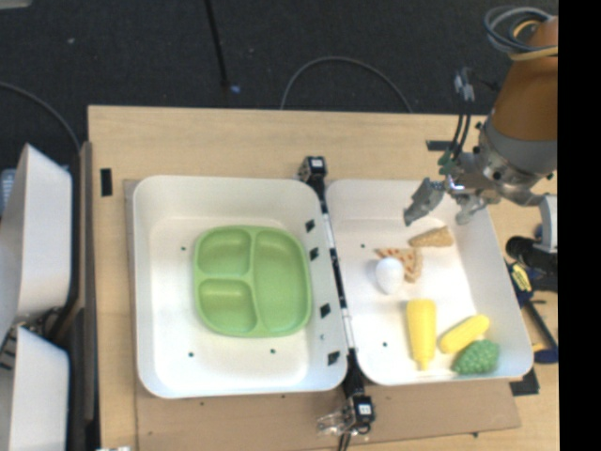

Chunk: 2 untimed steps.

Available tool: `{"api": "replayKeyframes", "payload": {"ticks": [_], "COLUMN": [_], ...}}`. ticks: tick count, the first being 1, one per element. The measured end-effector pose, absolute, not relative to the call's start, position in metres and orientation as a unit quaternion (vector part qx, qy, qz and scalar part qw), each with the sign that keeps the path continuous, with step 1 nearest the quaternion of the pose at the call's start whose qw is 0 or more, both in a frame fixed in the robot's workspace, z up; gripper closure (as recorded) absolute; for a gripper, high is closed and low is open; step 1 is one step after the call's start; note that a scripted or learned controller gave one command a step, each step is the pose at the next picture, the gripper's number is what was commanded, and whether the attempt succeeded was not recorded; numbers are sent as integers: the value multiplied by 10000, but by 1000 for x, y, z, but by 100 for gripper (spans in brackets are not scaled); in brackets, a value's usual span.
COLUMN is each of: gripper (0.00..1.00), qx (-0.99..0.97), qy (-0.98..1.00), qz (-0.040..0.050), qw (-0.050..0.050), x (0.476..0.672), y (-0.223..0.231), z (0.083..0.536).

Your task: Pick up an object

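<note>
Down at the near edge of the right bin (488, 252) sits a bumpy green broccoli piece (477, 357), touching a yellow banana (464, 333) that lies at a slant just above it. Beside them, a yellow corn cob (421, 331) stands lengthwise. Up the bin, a white egg (388, 274) rests against a tan pretzel-shaped piece (404, 257), and a tan wedge (431, 238) lies near the far wall. The gripper (445, 201) hangs just above that wedge, fingers (421, 201) spread wide with nothing between them, the orange-banded arm (522, 101) coming in from the right. Over in the left bin (150, 280), a green divided tray (252, 280) lies flat in the middle. Both bins sit side by side on the wooden counter (207, 139).
</note>
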<state>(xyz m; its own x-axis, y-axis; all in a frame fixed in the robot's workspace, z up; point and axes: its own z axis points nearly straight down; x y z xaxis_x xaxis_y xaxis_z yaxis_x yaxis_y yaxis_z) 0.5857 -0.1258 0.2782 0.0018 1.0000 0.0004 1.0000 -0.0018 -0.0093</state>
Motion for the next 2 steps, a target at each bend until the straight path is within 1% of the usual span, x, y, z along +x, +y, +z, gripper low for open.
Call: {"api": "replayKeyframes", "payload": {"ticks": [1, 2], "gripper": [0, 0], "qx": [-7071, -7077], "qy": [-7071, -7065], "qz": [-4, 19], "qw": [-6, 10], "x": [587, 592], "y": [-126, -128], "z": [284, 222]}}
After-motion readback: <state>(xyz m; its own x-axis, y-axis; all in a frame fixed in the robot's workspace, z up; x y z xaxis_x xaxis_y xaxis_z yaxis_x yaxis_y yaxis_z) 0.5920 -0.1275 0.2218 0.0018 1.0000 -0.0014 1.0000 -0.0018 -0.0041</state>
